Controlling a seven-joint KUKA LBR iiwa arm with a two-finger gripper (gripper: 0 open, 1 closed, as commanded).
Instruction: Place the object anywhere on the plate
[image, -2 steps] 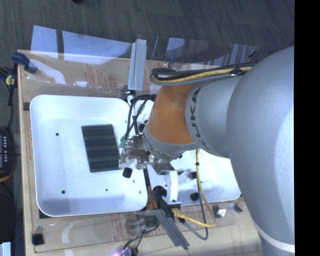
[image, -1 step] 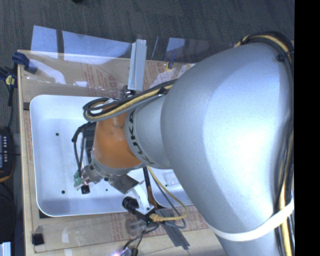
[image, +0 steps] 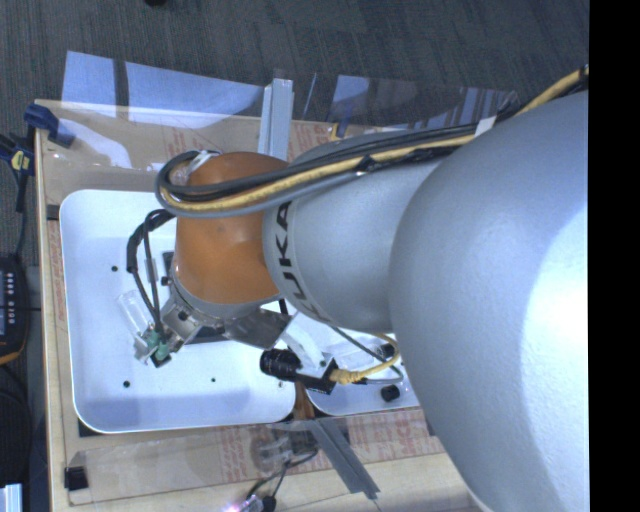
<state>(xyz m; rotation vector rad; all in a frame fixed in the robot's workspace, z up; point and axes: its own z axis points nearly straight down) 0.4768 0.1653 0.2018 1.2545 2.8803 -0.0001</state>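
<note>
My grey arm with its orange band (image: 225, 235) reaches from the right over the left white bin (image: 75, 300) and hides most of both bins. The gripper (image: 148, 335) hangs low over the left-middle of that bin's floor, pointing down and to the left. A small green and dark piece (image: 157, 348) shows at its tip, close to the floor. I cannot tell whether that piece belongs to the gripper or is an object. The arm hides whatever lies under it.
A corner of the right bin (image: 345, 402) peeks out below the arm, with a black connector (image: 283, 365) and yellow cable (image: 365, 372) above it. A metal bracket (image: 335, 455) sits on the bench's front edge. A blue clamp (image: 45, 122) is at the far left corner.
</note>
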